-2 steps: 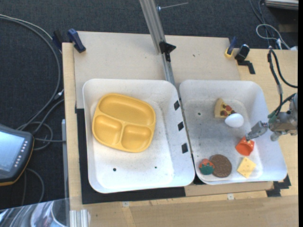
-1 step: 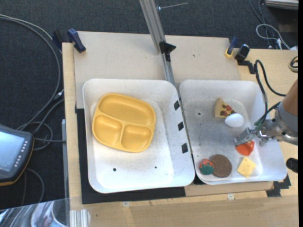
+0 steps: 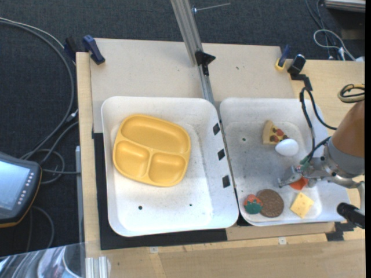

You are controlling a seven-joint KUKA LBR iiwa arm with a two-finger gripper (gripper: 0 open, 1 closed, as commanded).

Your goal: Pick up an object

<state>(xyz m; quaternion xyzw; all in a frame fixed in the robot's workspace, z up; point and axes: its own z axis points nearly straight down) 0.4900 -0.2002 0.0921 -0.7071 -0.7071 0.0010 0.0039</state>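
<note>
The grey KUKA arm with its orange band (image 3: 352,133) reaches in from the right edge of the view and bends down over the right-hand shallow white bin (image 3: 232,155). Its grey wrist sits low, near that bin's right rim. The metal two-finger gripper (image 3: 294,179) points left and down toward the bin's floor, in the half nearer the front edge, its tips close to the surface.

One fixed camera, mounted high, looking down at a slant on the worktop (image 3: 145,68); both white bins (image 3: 174,213) framed whole, moderately near, arm (image 3: 353,138) entering right.
</note>
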